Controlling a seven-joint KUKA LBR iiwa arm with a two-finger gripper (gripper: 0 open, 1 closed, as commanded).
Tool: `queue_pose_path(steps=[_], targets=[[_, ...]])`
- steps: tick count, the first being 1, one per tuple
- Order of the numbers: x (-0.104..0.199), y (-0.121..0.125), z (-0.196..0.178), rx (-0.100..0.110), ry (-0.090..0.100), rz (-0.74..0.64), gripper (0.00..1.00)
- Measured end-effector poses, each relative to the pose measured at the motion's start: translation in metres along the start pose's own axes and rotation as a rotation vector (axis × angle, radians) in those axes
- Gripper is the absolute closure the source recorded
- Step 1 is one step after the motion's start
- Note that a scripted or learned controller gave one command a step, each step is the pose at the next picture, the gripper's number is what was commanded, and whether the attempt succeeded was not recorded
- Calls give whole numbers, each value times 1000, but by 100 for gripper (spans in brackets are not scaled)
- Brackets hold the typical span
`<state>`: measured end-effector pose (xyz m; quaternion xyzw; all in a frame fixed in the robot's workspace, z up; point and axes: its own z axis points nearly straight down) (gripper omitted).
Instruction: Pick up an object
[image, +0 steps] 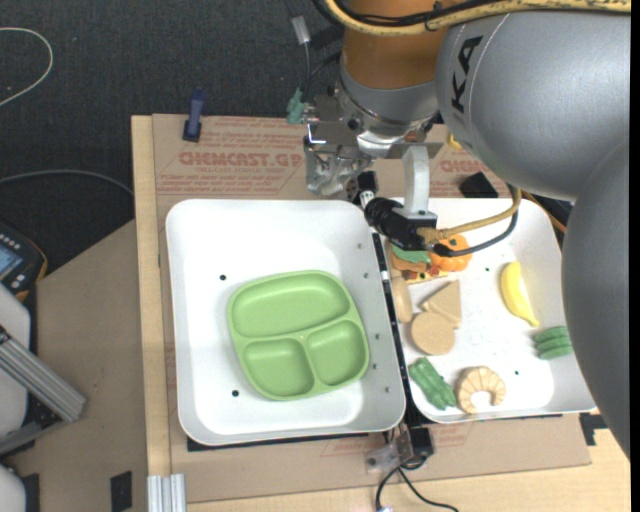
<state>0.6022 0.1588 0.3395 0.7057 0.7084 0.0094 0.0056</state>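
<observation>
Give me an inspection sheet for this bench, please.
Surface: brown board bearing left bin and right bin.
Job's things: banana, croissant, round cracker, green pod, all in right bin.
Clutter: green divided plate in left bin; blue clip at board's far edge.
Grippers: hand near left bin's far right corner.
Cables: white cable looped on floor.
Surroundings: dark floor; aluminium rail lower left.

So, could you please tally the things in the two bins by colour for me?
Green: 3 (divided plate, front green piece, right green piece)
Tan: 3 (wedge, round disc, croissant)
Yellow: 1 (banana)
Orange: 1 (orange toy)
Total: 8
</observation>
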Motion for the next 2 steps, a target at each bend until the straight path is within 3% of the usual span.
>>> queue_pose_path(steps=[1, 2], targets=[[27, -55, 22, 27, -5, 0, 100], [58, -128, 32, 29, -5, -2, 100]])
